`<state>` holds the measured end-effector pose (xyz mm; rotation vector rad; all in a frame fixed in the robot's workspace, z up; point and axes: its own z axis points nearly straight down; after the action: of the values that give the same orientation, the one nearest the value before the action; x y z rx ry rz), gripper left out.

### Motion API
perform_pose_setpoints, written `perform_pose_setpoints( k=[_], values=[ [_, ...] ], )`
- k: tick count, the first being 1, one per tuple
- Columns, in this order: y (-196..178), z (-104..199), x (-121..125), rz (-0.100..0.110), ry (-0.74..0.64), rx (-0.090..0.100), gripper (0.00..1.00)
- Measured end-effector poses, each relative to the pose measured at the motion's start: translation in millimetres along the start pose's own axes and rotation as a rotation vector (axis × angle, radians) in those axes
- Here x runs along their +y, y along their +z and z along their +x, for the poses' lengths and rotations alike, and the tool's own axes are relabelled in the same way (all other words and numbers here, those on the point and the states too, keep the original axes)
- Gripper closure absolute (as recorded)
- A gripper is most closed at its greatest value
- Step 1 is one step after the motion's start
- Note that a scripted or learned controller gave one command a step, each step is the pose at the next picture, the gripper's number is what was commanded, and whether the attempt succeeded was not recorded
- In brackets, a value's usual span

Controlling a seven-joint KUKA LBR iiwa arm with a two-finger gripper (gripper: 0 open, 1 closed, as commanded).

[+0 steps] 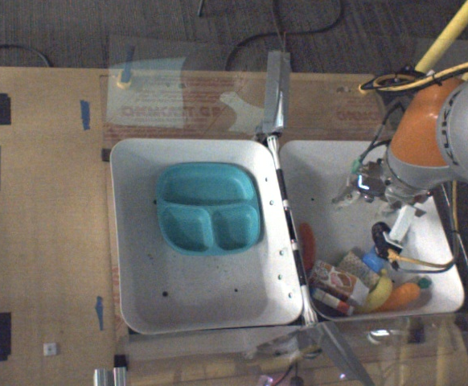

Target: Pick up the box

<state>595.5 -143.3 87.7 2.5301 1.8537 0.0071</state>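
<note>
Arm w/ orange band enters from right, over right bin (322,167). Pincer (376,190) sits above bin's mid area, apart from the items; cannot tell its state. Box (336,280), red/white print, lies at bin's near edge, left of the pile, touching a second box (360,265), w/ banana (381,289) and carrot (403,295) beside. Left bin (137,296) holds teal divided tray (208,207). Both bins on cardboard-covered bench (41,232).
</note>
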Motion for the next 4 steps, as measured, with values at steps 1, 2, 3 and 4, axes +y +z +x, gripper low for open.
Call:
perform_pose_setpoints(
  k=[1,2,3,4],
  values=[
    [2,26,53,0.008,0.004,-0.002,0.00],
    [1,-50,23,0.007,0.325,0.001,0.00],
    [1,-50,23,0.007,0.325,0.001,0.00],
    [-10,-52,23,0.004,0.325,-0.003,1.00]
  ],
)
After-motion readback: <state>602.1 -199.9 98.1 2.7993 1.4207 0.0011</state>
